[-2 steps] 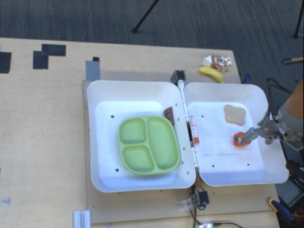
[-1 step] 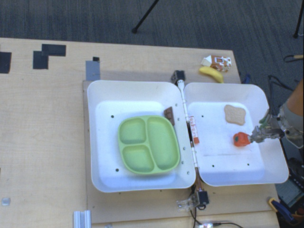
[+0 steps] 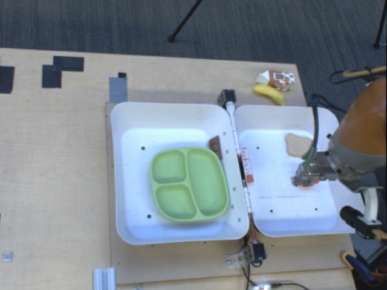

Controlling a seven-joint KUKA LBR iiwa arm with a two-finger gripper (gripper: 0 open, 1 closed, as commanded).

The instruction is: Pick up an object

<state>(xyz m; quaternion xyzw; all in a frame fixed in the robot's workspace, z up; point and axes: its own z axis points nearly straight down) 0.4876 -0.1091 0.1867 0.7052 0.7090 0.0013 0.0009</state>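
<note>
The pincer sits low in the right bin over something small and reddish; whether it pinches I cannot tell; one tan, bread-like slice lies just behind; one green divided plate fills the left bin; one banana rests on the worktop.

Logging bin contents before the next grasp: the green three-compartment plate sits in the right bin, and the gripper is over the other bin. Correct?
Not quite. The camera view shows the green plate in the left bin; the gripper is over the right bin.
</note>
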